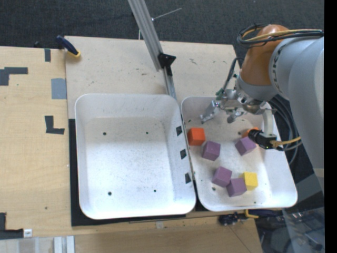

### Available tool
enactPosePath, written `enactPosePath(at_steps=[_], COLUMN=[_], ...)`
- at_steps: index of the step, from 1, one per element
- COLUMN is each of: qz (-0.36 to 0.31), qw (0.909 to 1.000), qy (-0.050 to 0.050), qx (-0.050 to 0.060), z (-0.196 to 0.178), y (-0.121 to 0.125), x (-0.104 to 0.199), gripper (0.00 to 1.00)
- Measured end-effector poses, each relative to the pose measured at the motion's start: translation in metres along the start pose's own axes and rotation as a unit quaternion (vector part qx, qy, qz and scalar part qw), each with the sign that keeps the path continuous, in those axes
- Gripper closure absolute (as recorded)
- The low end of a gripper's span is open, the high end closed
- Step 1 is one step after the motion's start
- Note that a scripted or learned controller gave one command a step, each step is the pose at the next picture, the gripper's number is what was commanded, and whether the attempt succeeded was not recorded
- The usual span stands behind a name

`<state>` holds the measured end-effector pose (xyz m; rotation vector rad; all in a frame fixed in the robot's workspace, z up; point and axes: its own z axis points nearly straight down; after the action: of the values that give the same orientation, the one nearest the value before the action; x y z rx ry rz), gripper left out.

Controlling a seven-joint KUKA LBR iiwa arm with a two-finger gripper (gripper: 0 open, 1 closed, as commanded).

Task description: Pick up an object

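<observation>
Orange cube [196, 136] looks like the nearest candidate: sits in right bin [281, 191], hard against its left wall, upper-left of the block cluster. Nothing touching it; closest neighbour is a purple cube [211, 151] just below-right, small gap between.

Key relation: end effector [221, 111] hovers over the back part of the same bin, so the orange cube lies toward cam-left and nearer the front edge from it, i.e. down-left in frame. Close, but not under the tips. Cubes have no real long axis, so approach angle matters only for the wall: fingers prob need to straddle parallel to the bin wall, else one tip lands on the rim.

End effector state: two thin metal fingers [208, 115] look spread apart, nothing between them, so it holds nothing.

Other options in same bin: purple cube at right [245, 145], roughly straight below the wrist and clear of walls, arguably the easier grab. Front cluster = purple cube [221, 176], another purple [236, 186] and yellow cube [250, 180], last two touching or nearly, so cramped for fingers.

Left bin [84, 109] beside it on the worktop [105, 62]; only dark specks on its floor. Arm enters from cam-right, orange band [258, 57] above the wrist.
</observation>
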<state>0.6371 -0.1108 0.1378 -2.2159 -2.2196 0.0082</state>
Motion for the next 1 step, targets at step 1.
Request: enactPosePath(at_steps=[1], qz=[0.000], qw=[1.0000], qy=[0.000], qx=[0.000], z=[0.0496], y=[-0.0015], x=[0.0007], gripper=[0.00])
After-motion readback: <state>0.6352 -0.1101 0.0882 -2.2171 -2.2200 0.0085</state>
